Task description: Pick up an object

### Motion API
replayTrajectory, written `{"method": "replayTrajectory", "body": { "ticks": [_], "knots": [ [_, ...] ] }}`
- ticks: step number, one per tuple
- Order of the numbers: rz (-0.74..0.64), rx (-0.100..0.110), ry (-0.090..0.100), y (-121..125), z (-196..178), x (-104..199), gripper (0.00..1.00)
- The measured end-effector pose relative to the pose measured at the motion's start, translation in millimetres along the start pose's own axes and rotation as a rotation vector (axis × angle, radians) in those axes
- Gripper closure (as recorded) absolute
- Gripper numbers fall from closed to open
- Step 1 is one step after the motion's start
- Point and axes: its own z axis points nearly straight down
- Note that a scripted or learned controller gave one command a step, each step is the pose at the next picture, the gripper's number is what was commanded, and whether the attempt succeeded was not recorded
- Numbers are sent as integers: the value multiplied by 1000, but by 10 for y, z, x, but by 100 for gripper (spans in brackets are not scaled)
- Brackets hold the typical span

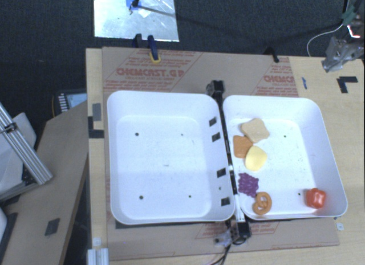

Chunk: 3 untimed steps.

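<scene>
The pincer [341, 53] hangs at the upper right; I cannot tell its state. Down-left of it, cardboard [149, 71] reads "CHEMCAST GP". Farther below, the right bin [328, 133] holds a tan bread slice [255, 129], yellow lump [256, 158], purple cluster [248, 183], pretzel [262, 203], red piece [315, 198].

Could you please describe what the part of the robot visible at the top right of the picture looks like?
The end effector appears as a small grey metallic assembly, blocky and angular, at the frame's top right. A thin pale cable loops beside it, and a small reddish-pink spot shows just above. Finer details are too small to tell.
</scene>
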Motion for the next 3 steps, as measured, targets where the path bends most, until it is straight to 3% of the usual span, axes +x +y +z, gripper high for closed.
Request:
{"method": "replayTrajectory", "body": {
  "ticks": [1,2,3],
  "knots": [
    [-17,-4,4,-198,-636,1050,100],
    [-12,21,2,-174,1042,1634,100],
    [-18,-1,7,-757,351,2566,100]
  ]
}}
